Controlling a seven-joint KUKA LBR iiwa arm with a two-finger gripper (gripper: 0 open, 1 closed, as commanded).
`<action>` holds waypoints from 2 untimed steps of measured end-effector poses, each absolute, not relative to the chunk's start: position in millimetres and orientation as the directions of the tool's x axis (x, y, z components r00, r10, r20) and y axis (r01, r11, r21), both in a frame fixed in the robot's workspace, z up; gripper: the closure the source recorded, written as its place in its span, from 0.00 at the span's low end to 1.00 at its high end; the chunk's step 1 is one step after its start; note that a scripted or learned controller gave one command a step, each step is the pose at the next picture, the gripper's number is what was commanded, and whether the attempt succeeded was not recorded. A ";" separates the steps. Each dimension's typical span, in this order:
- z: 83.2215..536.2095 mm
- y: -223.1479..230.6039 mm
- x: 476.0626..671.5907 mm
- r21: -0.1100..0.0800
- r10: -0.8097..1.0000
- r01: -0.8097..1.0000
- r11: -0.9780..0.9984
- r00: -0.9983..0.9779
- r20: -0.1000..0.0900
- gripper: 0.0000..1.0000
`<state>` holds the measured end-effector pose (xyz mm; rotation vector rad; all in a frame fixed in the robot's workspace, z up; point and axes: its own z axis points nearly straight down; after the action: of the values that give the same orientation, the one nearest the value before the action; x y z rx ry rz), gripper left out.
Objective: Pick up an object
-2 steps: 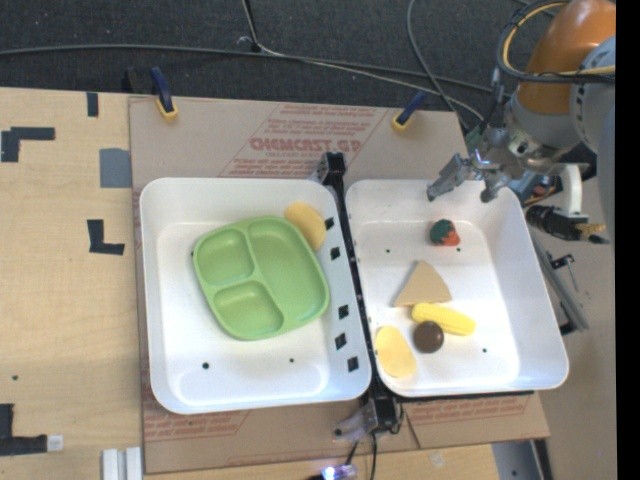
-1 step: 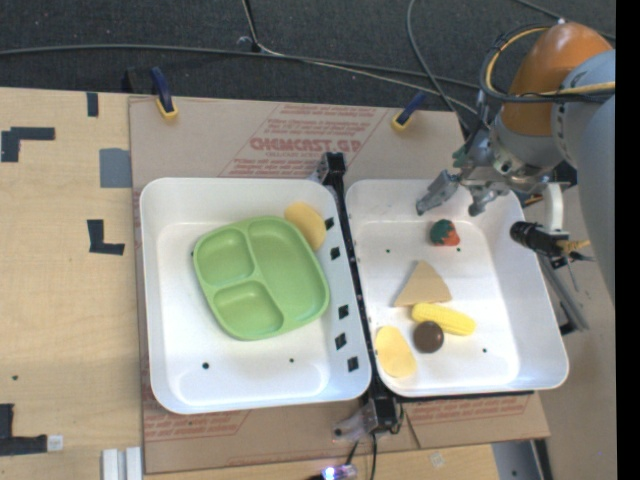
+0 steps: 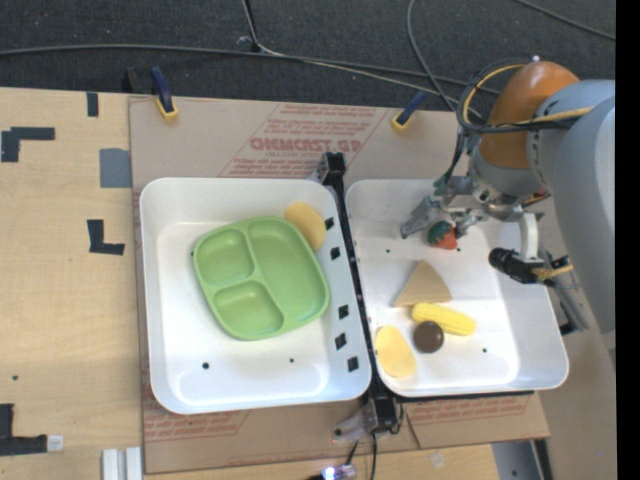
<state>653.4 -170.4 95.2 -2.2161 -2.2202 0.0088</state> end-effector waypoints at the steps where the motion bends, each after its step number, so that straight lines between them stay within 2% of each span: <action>1: 109.6 -169.8 655.6 -0.001 1.000 1.000 0.003 -0.003 -0.001 1.00; 2: 168.4 -160.1 656.1 0.005 1.000 1.000 0.002 -0.002 0.000 1.00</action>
<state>656.1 -160.1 168.4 -2.2215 -2.2269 -0.0052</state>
